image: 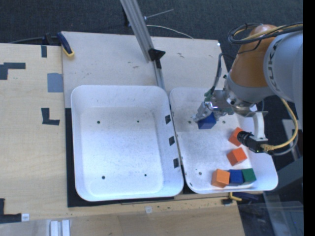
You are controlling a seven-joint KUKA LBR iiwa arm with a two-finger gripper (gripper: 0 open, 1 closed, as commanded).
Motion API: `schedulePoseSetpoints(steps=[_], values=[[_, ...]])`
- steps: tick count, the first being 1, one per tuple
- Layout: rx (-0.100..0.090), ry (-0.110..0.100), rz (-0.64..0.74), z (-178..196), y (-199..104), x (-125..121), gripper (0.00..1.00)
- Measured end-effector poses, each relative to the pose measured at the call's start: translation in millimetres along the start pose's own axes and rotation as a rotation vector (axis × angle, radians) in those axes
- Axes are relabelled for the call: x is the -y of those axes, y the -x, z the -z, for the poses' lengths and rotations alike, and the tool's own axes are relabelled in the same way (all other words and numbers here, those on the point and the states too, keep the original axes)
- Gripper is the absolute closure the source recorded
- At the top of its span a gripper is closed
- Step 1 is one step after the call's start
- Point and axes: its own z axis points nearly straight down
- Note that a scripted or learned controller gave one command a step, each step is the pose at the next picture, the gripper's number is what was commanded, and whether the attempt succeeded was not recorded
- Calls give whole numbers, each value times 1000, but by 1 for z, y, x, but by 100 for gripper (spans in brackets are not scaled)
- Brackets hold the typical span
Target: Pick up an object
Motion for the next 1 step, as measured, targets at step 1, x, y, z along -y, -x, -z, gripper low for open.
schedulePoseSetpoints(steps=[1], values=[[-2,-5,3,27,-90,-20,100]])
